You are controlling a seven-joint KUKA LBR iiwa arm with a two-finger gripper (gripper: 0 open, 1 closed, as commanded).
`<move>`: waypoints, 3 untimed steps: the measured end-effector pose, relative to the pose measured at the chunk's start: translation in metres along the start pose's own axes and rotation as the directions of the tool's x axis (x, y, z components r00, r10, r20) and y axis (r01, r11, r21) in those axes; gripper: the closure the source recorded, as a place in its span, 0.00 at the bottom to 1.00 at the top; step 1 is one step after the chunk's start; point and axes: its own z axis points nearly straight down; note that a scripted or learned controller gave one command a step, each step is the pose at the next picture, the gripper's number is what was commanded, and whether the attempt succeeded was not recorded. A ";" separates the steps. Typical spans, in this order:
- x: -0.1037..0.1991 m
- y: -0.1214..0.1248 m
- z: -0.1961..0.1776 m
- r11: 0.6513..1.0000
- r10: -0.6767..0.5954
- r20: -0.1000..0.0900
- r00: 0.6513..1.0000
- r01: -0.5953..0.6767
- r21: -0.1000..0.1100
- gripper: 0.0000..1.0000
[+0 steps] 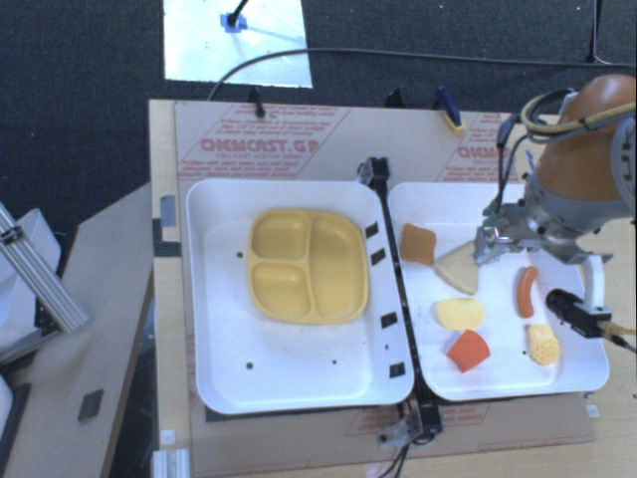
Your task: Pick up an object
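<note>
1. The gripper (490,245) hovers low in the right bin (597,371), just beside the pale wedge (460,270) (whether it is spread or closed cannot be told).
2. A good pick likely means centring over the wedge, clear of the brown slice (418,245).

left bin (214,297): yellow divided plate (307,266) | right bin (577,371): end effector (490,247) just above pale wedge (458,269)
</note>
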 end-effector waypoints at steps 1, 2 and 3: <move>0.048 0.017 0.006 1.000 -0.006 -0.001 1.000 0.006 -0.001 1.00; 0.101 0.035 0.010 1.000 -0.007 -0.002 1.000 0.007 0.000 1.00; 0.150 0.055 0.011 1.000 -0.007 -0.002 1.000 0.007 -0.001 1.00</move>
